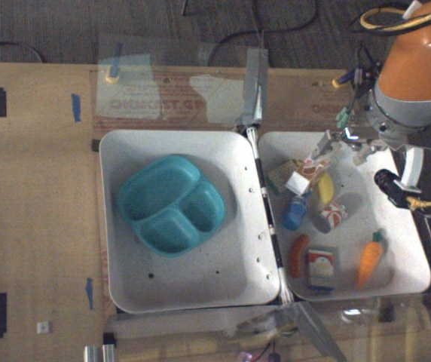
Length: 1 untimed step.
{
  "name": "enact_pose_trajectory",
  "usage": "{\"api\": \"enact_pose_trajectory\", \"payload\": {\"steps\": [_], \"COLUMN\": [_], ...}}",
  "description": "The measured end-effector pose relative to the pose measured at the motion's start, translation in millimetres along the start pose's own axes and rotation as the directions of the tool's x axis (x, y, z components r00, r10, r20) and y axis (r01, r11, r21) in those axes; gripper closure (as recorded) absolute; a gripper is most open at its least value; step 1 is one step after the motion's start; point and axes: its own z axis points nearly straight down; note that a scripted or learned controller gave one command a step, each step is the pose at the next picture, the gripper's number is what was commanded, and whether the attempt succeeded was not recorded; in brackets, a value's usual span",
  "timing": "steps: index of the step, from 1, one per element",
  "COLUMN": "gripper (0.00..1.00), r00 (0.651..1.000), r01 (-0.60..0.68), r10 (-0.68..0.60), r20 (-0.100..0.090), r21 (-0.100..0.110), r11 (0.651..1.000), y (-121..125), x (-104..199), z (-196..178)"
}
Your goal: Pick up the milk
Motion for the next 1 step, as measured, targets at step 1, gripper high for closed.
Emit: {"api": "enact_pose_trajectory", "payload": {"steps": [1], "gripper": [0.00], "r00": [1.000], "r01": [0.014], "r10": [-0.014], "r20": [0.001], "r21": [-0.001], "r11": [1.000], "y": [35.9], "x": [-13.3], "z": [75.2]}}
